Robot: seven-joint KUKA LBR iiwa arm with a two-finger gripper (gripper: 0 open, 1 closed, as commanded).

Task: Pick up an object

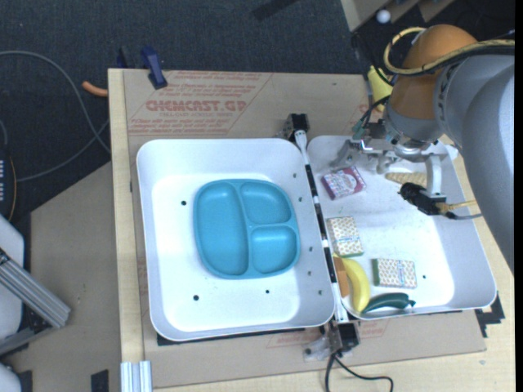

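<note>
Your gripper [359, 155] hangs over the purple packet [343, 183]; I cannot tell its state. The packet looks light and crinkly, so pinch across its middle.

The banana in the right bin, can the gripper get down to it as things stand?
Probably yes. The banana lies uncovered at the near left corner of the right bin, nothing on top. The bin wall and a green item crowd it, and the gripper hangs at the far end.
</note>
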